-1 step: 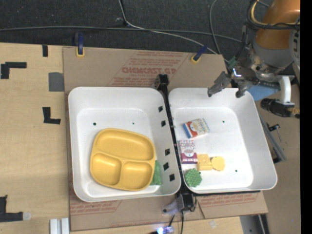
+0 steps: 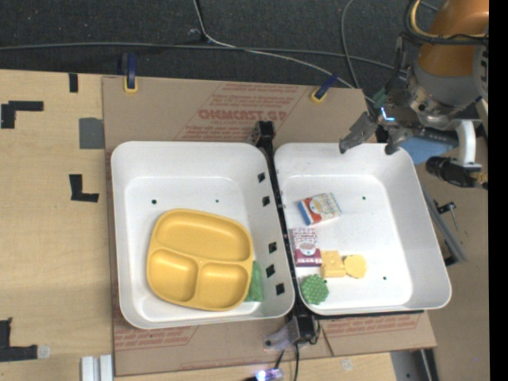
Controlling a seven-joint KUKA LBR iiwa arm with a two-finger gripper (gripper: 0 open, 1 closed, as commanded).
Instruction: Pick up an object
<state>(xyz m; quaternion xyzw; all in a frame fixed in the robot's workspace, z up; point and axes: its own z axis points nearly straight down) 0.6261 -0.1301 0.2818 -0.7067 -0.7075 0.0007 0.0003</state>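
My gripper hangs open above the far rim of the right bin, its two dark fingers spread apart with nothing between them. In the right bin lie a small red, white and blue packet, a purple and white packet, a yellow block piece and a green knobbly piece. All of these sit well forward and left of the gripper. The left bin holds a yellow divided tray with a green item wedged at its right side.
A black clamp strip runs along the seam between the two bins. Both bins rest on a cardboard sheet with clips at its far edge. Cables cross the dark backdrop, and arm hardware sticks out at the right.
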